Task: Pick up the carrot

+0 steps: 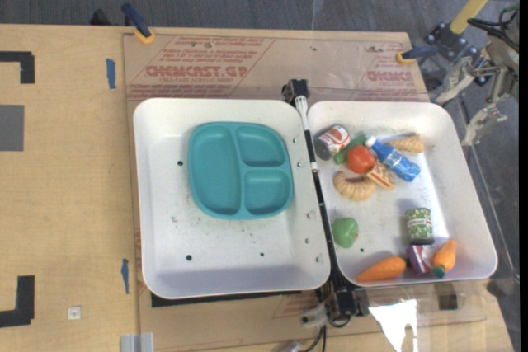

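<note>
Carrot (382, 269) near right bin (470, 177) front; cardboard (198, 62) reads "CHEMCAST"; tool state untellable.

You see: teal divided plate (241, 170) in left bin (157, 202) | right bin (462, 177): tomato (360, 159), blue bottle (397, 161), green pepper (345, 232), green-labelled can (418, 224)

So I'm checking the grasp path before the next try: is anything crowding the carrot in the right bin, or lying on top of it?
Nothing lies on the carrot; its top is open. It rests near the right bin's front wall, and a purple can sits close against its thick end, so that side is tight.
</note>
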`<state>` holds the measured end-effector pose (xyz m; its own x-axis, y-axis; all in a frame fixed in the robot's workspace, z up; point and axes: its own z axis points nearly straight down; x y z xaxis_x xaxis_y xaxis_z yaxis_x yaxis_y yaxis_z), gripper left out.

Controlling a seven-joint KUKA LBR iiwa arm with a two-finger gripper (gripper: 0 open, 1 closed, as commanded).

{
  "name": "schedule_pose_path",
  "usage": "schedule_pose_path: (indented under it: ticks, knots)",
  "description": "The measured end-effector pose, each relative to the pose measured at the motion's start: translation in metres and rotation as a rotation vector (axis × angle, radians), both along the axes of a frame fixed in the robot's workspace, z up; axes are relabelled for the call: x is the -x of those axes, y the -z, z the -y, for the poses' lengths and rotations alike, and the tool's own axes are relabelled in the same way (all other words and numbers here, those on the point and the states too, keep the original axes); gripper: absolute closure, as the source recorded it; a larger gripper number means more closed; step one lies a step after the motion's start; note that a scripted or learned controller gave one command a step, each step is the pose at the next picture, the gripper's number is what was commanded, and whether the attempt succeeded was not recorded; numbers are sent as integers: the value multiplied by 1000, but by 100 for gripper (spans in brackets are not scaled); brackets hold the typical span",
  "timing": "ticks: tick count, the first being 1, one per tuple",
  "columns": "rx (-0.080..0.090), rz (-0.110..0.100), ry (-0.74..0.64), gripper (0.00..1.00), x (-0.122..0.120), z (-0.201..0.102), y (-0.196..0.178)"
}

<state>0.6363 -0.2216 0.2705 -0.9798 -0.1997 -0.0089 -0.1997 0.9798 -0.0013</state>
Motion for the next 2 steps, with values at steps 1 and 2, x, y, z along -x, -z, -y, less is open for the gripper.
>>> schedule_pose_path:
  ticks: [1, 2]
  knots:
    - [4, 11, 10, 0, -33, 1, -82]
    - [-4, -13, 6, 0, -30, -21, 45]
